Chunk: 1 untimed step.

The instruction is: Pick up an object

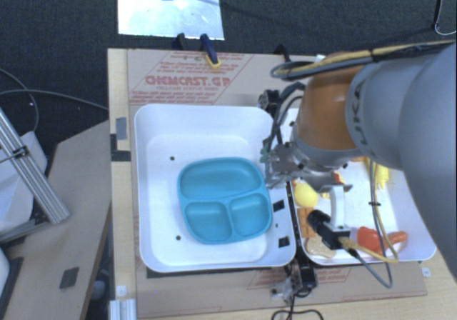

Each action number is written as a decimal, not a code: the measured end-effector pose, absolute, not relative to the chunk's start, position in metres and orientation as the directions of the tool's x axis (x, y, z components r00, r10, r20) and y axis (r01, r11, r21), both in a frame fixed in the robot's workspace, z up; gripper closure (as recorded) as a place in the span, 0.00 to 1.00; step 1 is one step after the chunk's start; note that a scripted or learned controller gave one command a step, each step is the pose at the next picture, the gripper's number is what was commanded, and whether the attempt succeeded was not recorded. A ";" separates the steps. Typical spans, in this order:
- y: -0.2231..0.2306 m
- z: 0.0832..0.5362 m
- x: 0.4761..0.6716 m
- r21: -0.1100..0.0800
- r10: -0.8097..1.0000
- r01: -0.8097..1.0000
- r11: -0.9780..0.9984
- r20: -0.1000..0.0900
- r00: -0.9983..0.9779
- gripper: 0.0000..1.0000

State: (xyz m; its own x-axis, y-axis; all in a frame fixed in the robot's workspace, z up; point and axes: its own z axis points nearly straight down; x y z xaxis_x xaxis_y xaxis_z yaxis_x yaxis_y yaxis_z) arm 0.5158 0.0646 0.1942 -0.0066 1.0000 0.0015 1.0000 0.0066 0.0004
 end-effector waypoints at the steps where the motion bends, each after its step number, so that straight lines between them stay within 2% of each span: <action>1: 0.065 0.205 0.517 0.002 1.000 1.000 0.011 0.002 -0.011 1.00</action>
